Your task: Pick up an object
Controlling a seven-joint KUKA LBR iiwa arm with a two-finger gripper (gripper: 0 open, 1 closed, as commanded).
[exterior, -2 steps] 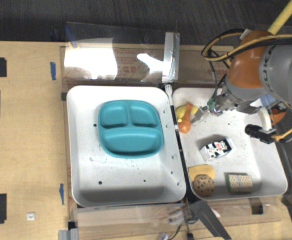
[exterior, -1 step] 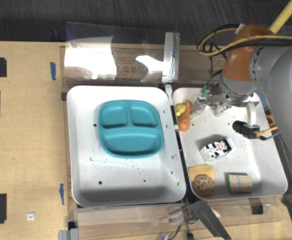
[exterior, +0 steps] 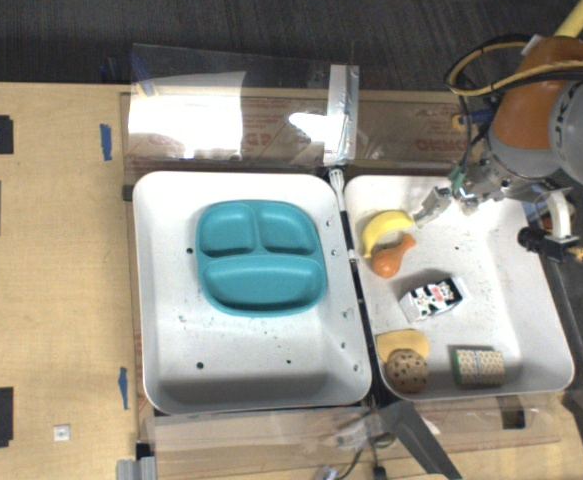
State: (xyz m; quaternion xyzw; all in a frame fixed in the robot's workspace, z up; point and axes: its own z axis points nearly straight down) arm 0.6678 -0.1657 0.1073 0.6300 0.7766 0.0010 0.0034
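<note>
The right bin [exterior: 546,298] holds all the loose objects, so I use it as the landmark. In its upper left corner lies a yellow banana-like toy [exterior: 384,230], and an orange piece [exterior: 391,256] touches it from below. Near the middle of this bin is a small white carton with black and red print [exterior: 434,298], lying tilted. Along the lower edge of the bin there is a tan round cookie-like object with dark dots [exterior: 405,360] in the left corner, and to its right a short cylinder with a greenish end [exterior: 477,365], lying on its side.

The tool [exterior: 439,204] is over the upper part of the right bin, just beside the yellow toy on its right side. Its fingers are close to the toy, but nothing is seen between them, and I cannot tell if they are wide or narrow, because they are small and blurred. The grey arm with the orange band [exterior: 531,108] comes from the upper right corner of the bin.

Left of the right bin, touching it side by side, stands the left bin [exterior: 161,298]. A teal divided tray [exterior: 261,256] lies in its middle. Both bins rest on the surface [exterior: 41,298], which is light wood colour with black marks and blue tape pieces.
</note>
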